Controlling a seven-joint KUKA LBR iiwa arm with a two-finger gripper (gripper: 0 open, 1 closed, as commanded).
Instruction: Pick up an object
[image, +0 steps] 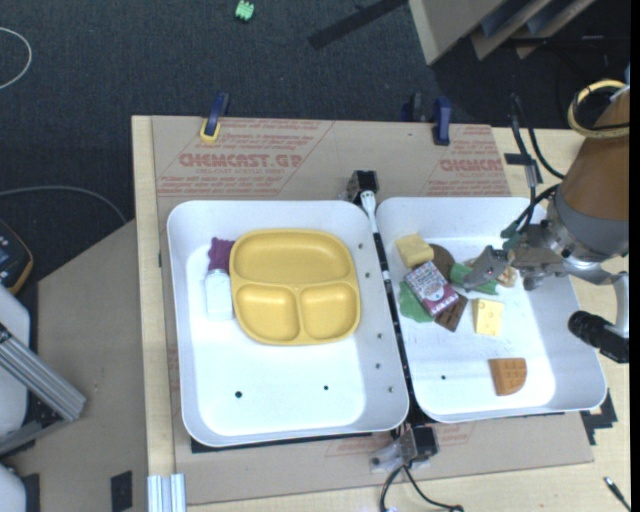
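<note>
In the right bin (560, 385) lie a pale yellow block (412, 249), a red-and-white packet (430, 285) on a green piece (413, 303), a dark brown piece (455, 314), a yellow square slice (489, 317) and an orange waffle-like piece (508, 375). My gripper (492, 268) reaches in from the right and sits low over the bin's middle. It is just right of the packet and above the yellow slice. Nothing is visibly held in it.
The left bin (280, 405) holds a yellow divided plate (295, 284), with a purple item (220, 252) and a white item (217, 295) at the plate's left side. Clamps sit on the board's far edge. Cables hang beside the arm at the right.
</note>
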